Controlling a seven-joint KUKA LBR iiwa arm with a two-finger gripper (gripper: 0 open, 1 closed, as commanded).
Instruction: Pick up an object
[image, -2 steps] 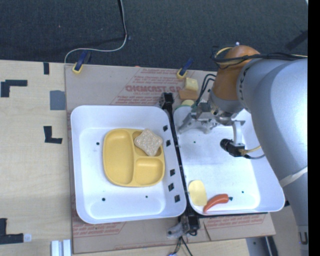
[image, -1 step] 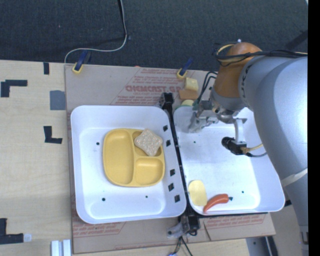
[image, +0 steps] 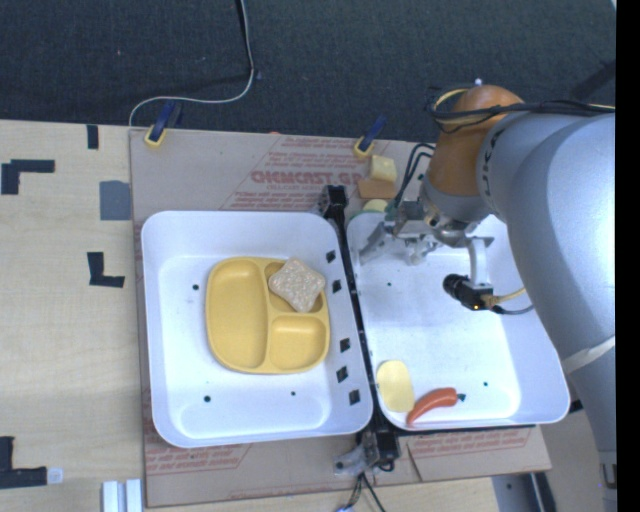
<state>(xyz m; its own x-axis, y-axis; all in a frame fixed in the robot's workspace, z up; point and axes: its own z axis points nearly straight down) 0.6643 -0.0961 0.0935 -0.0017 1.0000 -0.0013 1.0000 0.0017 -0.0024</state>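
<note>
The pincer (image: 400, 232) hangs over the right bin's (image: 520, 345) far edge; whether it grips anything cannot be told. Judged mid-approach, it next needs lowering onto a target, perhaps the sausage (image: 432, 403).

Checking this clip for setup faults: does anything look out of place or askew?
Some blocks sit behind the right bin's far rim, outside both bins. A cracker lies across the yellow plate's dividers. Nothing looks spilled.
</note>
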